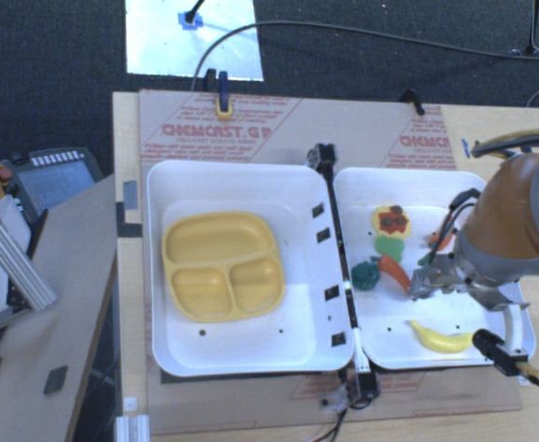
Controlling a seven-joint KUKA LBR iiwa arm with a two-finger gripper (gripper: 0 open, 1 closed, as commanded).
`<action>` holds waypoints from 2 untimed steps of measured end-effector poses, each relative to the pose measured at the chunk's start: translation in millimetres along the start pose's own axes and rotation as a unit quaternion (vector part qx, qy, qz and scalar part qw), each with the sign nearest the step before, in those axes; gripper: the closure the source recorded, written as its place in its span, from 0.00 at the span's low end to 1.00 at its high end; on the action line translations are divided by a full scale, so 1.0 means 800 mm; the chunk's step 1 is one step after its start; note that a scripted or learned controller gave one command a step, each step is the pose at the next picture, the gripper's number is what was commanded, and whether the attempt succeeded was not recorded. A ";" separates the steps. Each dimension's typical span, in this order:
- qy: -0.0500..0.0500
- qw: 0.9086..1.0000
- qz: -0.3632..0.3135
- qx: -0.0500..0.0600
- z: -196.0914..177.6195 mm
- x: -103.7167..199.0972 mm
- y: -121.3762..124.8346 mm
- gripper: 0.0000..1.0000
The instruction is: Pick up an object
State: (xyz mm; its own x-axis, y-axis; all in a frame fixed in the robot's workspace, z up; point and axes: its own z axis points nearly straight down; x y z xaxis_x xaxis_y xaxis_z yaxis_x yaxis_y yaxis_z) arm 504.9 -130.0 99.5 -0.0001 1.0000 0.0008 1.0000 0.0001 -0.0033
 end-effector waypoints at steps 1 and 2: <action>-0.001 1.000 -0.002 -0.004 -0.071 -0.005 0.013 1.00; -0.001 1.000 -0.002 -0.004 -0.146 -0.003 0.023 1.00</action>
State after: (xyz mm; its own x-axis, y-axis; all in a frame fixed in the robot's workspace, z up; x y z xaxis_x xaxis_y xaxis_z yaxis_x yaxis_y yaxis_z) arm 524.0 -132.5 216.4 -0.0046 1.0000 -0.0018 1.0000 0.0046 0.0055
